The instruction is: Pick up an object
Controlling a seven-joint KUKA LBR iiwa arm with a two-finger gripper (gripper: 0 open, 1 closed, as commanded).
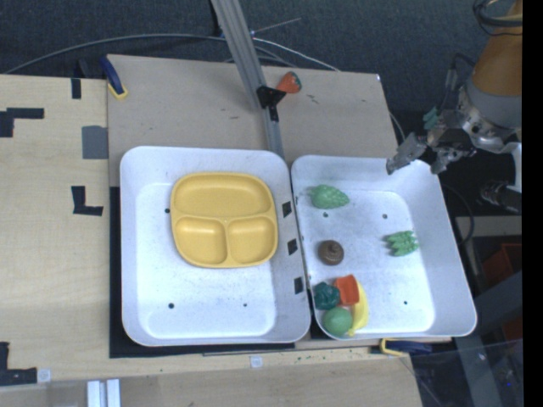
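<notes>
Pale wood makes up the tabletop (51,227) you are looking down on, and two shallow white bins sit on it side by side. Your left bin (140,303) carries a yellow divided plate (225,219). Your right bin (445,287) holds the small things: a green leafy piece (328,197) near its upper left, a brown round piece (330,251) at the middle left, a smaller green piece (401,242) toward the right, and a cluster in the lower left corner, touching one another: a dark teal piece (326,295), an orange block (348,290), a yellow banana (361,312) and a green ball (338,320). Your gripper (413,153) hangs at the upper right rim of the right bin, nothing between its fingers, well apart from every piece; whether the fingers are apart or together you cannot tell. The smaller green piece lies nearest, below the gripper.
</notes>
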